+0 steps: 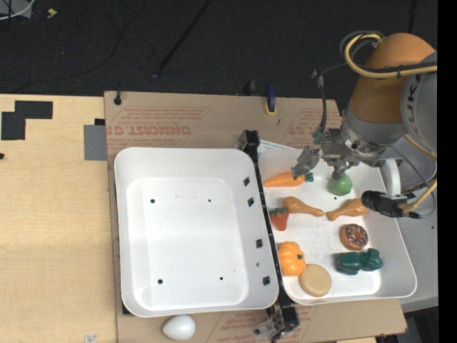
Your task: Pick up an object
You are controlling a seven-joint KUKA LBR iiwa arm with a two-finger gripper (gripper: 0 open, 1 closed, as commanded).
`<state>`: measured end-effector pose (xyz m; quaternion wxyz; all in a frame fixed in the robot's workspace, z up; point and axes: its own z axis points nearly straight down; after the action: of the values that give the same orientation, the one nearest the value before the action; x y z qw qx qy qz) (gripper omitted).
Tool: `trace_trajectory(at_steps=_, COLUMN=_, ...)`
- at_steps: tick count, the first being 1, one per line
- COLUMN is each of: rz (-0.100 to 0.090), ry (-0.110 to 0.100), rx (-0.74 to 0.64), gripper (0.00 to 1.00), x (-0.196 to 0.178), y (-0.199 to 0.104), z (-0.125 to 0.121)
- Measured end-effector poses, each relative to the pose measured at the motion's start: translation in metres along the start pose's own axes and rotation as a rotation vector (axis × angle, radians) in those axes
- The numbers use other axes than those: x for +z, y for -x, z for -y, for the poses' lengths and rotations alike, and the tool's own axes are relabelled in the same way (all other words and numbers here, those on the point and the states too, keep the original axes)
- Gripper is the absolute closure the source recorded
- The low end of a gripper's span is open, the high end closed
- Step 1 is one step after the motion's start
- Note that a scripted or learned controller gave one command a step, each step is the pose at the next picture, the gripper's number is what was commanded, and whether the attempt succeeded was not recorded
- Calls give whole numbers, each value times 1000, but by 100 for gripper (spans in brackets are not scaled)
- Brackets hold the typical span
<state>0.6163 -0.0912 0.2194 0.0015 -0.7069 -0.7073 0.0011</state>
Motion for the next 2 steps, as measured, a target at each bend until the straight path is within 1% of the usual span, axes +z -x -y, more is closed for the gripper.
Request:
trace_trajectory(at_steps=1, rz=-1, ry=-10, rx=5, gripper=0, x=97, y=48, z=28)
trace_trajectory(at_steps=2, rz=1, ry=0, rx=4, gripper=0, x=41, y=75, z=81)
